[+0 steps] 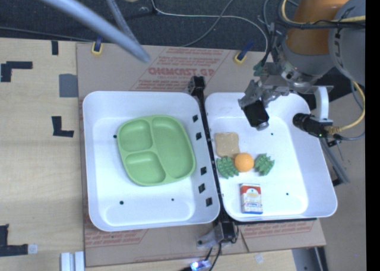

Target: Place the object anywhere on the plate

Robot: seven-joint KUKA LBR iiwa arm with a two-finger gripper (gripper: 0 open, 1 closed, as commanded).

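Objects lie untouched in the right bin (309, 198) in the camera view: a tan bread-like slice (227, 143), an orange ball (243, 161) with a green leafy piece (225, 167) touching its left side and another green leafy piece (264, 163) just to its right, and a small white carton (251, 198) nearer the front wall. The green divided plate (156, 149) sits in the left bin (95, 163) with all three compartments bare. The gripper (257, 115) hangs over the back of the right bin, above and behind the bread-like slice, with nothing seen in it; whether it is apart or together I cannot tell, since it reads as one dark block from this angle. So the step in hand looks like the approach before any pick. Next the arm would need to settle over one piece, descend, close on it, lift clear of the wall between the bins, and carry it left to the plate. Which object is meant is not given. The carton's label is too small to read, and how high the gripper hangs above the bin floor cannot be judged.
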